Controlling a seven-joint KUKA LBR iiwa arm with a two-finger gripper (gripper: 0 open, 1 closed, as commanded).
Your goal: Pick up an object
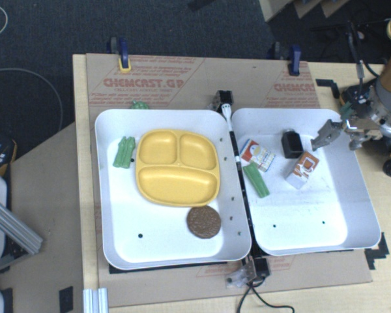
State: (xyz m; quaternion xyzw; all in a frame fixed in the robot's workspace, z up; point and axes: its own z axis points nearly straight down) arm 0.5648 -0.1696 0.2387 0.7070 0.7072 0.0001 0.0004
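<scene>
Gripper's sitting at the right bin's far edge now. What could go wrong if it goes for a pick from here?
The black block and the small orange-and-white carton lie close together, so the gripper may nudge one while reaching for the other. The green piece lies beside the bin's left wall, near the other carton, leaving little finger room. The gripper sits near the right bin's far rim and might clip it.

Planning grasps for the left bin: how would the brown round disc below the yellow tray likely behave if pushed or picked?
The brown disc lies flat on the left bin, so it would probably slide rather than roll. Its low profile likely gives fingers little edge to grip. Its speckled, matte surface suggests it isn't slippery.
</scene>
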